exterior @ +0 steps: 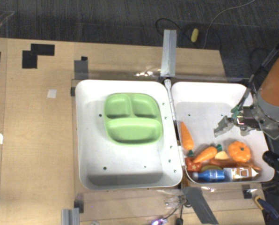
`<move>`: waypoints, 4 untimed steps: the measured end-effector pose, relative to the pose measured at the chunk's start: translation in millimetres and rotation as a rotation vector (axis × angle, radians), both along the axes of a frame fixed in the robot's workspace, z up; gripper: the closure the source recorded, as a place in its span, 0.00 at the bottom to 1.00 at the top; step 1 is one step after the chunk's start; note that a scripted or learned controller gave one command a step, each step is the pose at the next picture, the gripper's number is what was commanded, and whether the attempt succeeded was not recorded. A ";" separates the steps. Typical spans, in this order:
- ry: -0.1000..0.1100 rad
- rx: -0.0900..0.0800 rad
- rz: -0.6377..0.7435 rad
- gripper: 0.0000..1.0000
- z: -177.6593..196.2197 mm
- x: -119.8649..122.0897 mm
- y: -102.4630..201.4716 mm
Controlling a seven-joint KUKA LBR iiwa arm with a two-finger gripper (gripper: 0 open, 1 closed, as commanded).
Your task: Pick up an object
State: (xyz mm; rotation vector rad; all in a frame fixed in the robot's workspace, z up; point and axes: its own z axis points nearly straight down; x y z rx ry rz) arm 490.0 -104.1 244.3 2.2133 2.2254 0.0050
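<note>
Bench surface carries two white bins: in the right bin (209,100) the toys, among them a pumpkin (239,151), two carrots (204,154) and a bottle (213,175), crowd the near wall, bare floor lies beyond, and the gripper (223,124) hovers open, holding nothing, its arm cut off at right.

This is a robotics lab or test cell, not a home. The pale wood surface (32,125) carries two shallow white bins (88,139) bolted side by side, with bare aluminium bracket rails (169,53) clamped at their shared edge. Black tape marks (36,54) sit on the surface to the left of the bins. Beyond the bins lies dark grey office carpet (83,8) with loose cables (233,6) trailing over it. Toy plastic food (209,153) is heaped in the right bin, and a grey industrial arm with an orange band (276,86) reaches over that bin.
</note>
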 end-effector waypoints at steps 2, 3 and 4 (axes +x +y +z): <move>-0.025 -0.008 0.163 1.00 -127.5 8.1 6.2; -0.025 -0.008 0.163 0.00 -127.5 8.1 6.2; -0.001 0.001 -0.067 0.00 -59.2 21.1 50.8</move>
